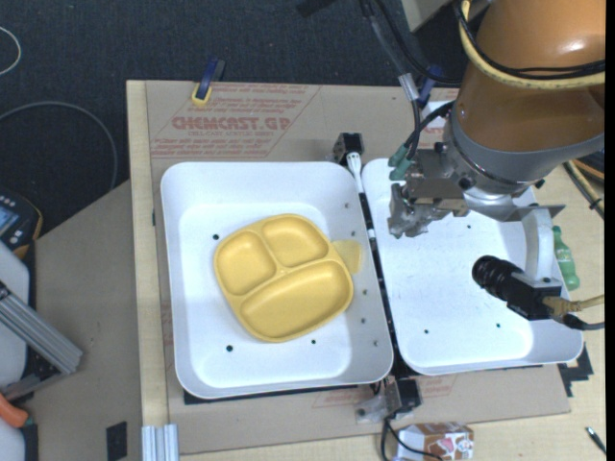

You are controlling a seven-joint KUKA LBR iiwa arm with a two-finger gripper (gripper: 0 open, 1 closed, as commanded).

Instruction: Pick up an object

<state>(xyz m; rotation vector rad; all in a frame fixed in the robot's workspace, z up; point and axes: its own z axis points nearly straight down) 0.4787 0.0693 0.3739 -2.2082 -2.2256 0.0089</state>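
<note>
As it hovers, gripper point(411, 221) overhangs right bin point(452, 349)

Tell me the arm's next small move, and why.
Probably carry the gripper left, over the yellow divided plate in the left bin. It hangs over the right bin, beside the bins' shared edge, apart from the plate.

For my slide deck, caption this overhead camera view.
The gripper above the right bin, yellow divided tray lying in the left bin.
</note>
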